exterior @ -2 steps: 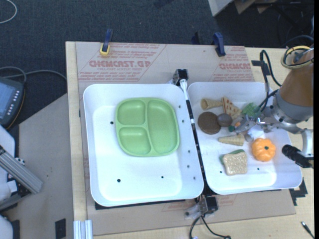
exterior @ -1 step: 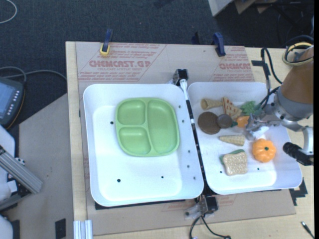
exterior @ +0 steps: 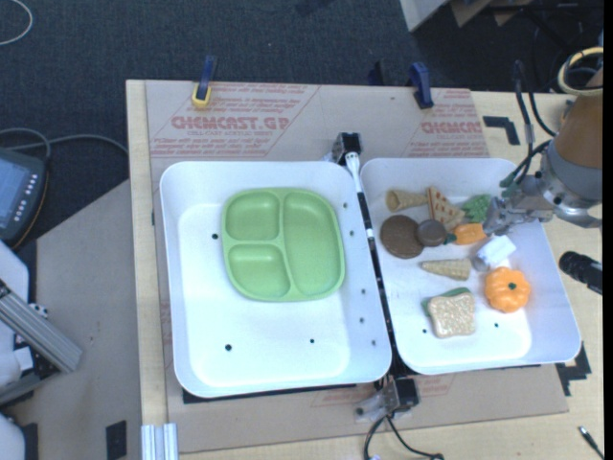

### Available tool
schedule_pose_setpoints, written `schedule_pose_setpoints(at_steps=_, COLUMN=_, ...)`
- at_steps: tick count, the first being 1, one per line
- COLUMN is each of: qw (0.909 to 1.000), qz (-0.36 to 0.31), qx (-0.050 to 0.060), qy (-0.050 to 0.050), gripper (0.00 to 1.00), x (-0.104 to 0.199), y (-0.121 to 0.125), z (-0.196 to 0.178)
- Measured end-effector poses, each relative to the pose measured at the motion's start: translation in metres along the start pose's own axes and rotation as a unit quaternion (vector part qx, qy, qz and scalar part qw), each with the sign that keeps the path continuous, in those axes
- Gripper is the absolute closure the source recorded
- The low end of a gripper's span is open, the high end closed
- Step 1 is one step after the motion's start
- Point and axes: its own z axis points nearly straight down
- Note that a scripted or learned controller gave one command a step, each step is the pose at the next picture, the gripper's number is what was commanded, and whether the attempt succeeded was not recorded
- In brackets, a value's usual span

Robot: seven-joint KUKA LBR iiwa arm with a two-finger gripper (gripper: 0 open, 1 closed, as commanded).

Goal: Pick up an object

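Note:
The right bin (exterior: 551, 338) holds several toy foods: a brown round cookie (exterior: 401, 237), a cone (exterior: 407, 199), a cracker (exterior: 440, 205), a green leafy piece (exterior: 474, 206), a small orange block (exterior: 469, 234), a white piece (exterior: 496, 251), a pale wedge (exterior: 447, 269), an orange pumpkin (exterior: 507, 289) and a slice of bread (exterior: 452, 314). My gripper (exterior: 502, 215) hangs low over the bin's upper right part, next to the orange block and the green piece. Nothing shows between its fingers.
The left bin (exterior: 206, 353) bears a green three-compartment plate (exterior: 284, 243). Clamps (exterior: 202, 82) sit on the board's far edge. A black divider (exterior: 367, 247) runs between the bins. The arm (exterior: 579, 151) comes in from the right.

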Motion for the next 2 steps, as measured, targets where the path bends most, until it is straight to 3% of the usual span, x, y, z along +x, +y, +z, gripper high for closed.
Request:
schedule_pose_setpoints(at_steps=1, qw=1.0000, qz=0.000, qx=-0.001, qy=-0.001, gripper=1.00, x=-0.001, y=0.002, z=-0.054)
schedule_pose_setpoints(at_steps=2, qw=1.0000, qz=-0.001, qx=0.004, qy=0.003, gripper=1.00, x=0.052, y=-0.014, z=-0.066)
